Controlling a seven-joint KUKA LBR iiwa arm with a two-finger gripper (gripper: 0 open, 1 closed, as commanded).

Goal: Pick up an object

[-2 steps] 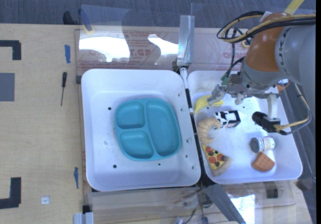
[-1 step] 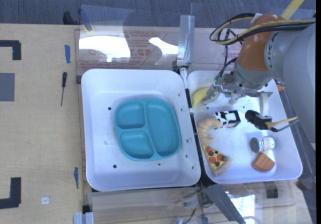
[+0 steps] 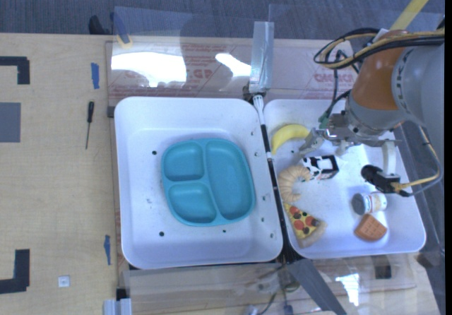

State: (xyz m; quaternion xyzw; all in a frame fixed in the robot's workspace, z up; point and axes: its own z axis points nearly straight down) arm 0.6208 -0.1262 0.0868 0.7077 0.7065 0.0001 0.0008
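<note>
The right bin [image 3: 409, 232] holds a yellow banana [image 3: 286, 135] at its back left. A black-and-white toy [image 3: 320, 165] lies near the middle, with a tan croissant-like pastry [image 3: 291, 181] to its left. A pizza slice [image 3: 304, 223] rests at the front left. A small jar [image 3: 369, 202] and an orange-brown wedge [image 3: 370, 228] sit at the front right. My gripper [image 3: 319, 138] hangs low over the bin, just right of the banana and just behind the black-and-white toy. Nothing visible is held in it.
The left bin [image 3: 134, 165] carries a blue divided plate [image 3: 207, 181] in its middle. A clear upright panel [image 3: 261, 59] stands behind the seam between the bins. A thin dark tool [image 3: 89, 121] lies on the wooden bench to the left.
</note>
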